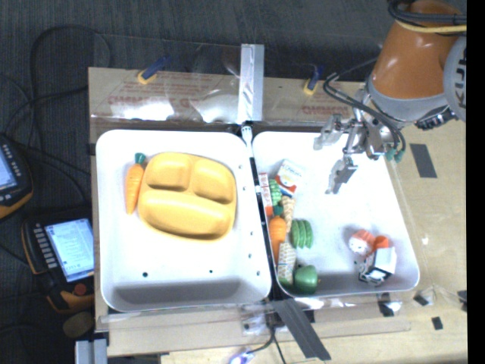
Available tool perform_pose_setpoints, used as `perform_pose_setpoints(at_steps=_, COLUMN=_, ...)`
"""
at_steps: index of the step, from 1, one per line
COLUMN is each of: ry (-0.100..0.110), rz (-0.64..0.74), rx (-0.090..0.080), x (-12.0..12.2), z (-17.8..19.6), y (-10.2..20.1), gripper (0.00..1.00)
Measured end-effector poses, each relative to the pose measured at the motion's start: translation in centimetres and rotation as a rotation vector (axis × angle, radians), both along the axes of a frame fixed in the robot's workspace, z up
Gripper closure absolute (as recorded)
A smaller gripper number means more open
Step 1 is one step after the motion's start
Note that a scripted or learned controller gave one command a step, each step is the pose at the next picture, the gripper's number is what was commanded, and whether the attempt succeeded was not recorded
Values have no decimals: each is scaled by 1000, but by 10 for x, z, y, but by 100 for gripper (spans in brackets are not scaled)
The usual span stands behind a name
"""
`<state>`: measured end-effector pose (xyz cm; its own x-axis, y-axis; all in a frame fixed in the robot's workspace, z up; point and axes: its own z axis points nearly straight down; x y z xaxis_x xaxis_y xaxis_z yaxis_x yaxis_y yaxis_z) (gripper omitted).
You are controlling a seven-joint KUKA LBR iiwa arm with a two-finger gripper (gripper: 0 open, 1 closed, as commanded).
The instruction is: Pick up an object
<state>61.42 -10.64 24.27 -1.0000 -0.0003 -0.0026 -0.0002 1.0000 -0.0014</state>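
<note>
Arm: I see it reach in from the right, orange band (pixel 413 55) at the upper right, above the right bin's (pixel 402 211) far corner.
Gripper: my gripper (pixel 345 169) hangs over the far part of the right bin, over bare white floor; I see nothing between its fingers, and from this slant I cannot tell whether they are spread or pressed together.
Landmark: I place everything from the divider (pixel 254 203) where the two bins meet.
Just right of the divider: a crowded column runs along it, with a small white carton (pixel 288 177) at the far end, a mixed packet (pixel 271 196) and an orange piece (pixel 277 227) nearer, a green ribbed vegetable (pixel 301 233) touching that piece, then a pale corn-like piece (pixel 286 260) and a green pepper (pixel 305 279) by the near wall.
Well right of the divider: an orange-and-white toy (pixel 362 241) and a white box (pixel 381 264) sit together in the near right corner.
Left of the divider: a yellow compartment tray (pixel 188 196) lies in the left bin (pixel 114 264), with a carrot (pixel 133 186) against its far-left side.
In the way: I see nothing between the gripper and the floor below it; the column lies nearer the divider than the gripper.
Worktop: clear plastic sheeting (pixel 197 97) and two clips (pixel 151 70) lie beyond the bins.
</note>
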Motion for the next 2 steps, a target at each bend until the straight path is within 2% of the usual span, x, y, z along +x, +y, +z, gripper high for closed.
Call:
perform_pose_setpoints(at_steps=1, ry=2, rz=94, rx=0, x=-6, z=-96, y=-3, gripper=0)
perform_pose_setpoints(at_steps=2, ry=-24, rz=100, rx=-7, x=-28, z=-135, y=2, gripper=0)
